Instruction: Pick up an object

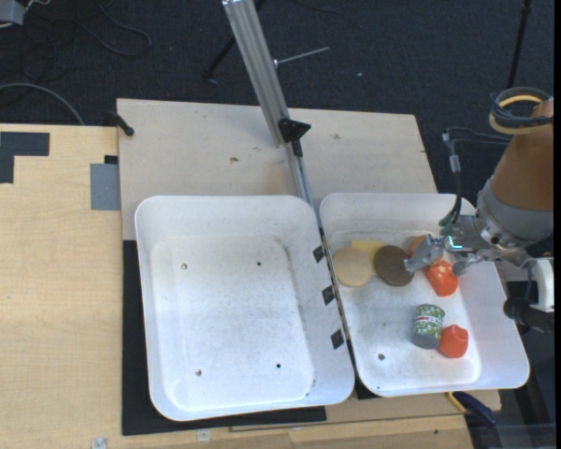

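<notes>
The grey arm point(519, 181), with its orange band above the wrist, is reaching in from the right over the right bin point(491, 368), a shallow white plastic tray with rounded corners and a faintly speckled floor. The gripper point(428, 255), a metallic claw, is hanging low over the middle of that bin; whether it is apart or together cannot be told from this slant.

Just below the claw a small orange object point(441, 279), smooth and blocky, is sitting touching or nearly touching the metal. To its left a round dark brown disc point(391, 266) is lying flat, overlapping a paler tan disc point(352, 268), with a yellow piece point(365, 247) peeking out behind them. Nearer the front a short grey can point(427, 325) with a green label is leaning beside a red-orange lump point(453, 341).

The left bin point(168, 382), of the same white plastic, is sitting edge to edge with the right one, black clips joining their rims.
</notes>
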`<state>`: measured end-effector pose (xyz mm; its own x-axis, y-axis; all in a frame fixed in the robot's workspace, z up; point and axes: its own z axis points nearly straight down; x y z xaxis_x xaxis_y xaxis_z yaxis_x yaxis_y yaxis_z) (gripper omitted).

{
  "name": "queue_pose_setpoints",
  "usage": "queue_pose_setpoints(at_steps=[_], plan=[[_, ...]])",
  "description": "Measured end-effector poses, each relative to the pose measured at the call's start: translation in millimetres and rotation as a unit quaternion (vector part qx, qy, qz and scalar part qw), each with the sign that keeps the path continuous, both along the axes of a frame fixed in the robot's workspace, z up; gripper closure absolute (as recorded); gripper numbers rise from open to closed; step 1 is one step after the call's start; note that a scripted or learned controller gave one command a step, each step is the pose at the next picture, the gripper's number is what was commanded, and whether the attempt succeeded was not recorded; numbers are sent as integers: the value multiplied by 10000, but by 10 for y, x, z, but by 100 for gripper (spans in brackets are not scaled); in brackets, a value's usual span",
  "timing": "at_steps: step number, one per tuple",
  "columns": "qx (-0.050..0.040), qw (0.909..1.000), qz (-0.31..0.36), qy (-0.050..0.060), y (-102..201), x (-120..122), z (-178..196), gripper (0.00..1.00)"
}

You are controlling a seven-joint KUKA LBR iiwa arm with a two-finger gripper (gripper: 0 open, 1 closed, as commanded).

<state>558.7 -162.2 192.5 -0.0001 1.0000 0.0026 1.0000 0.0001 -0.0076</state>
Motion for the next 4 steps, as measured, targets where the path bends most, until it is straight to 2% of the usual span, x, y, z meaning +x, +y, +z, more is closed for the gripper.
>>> queue_pose_setpoints(at_steps=[1, 3, 4], plan=[[-7, 10000, -5, -22, -7, 8, 21, 0], [-1, 10000, -8, 3, 8, -12, -953, 0], [-6, 10000, -34, -16, -9, -5, -822, 100]])
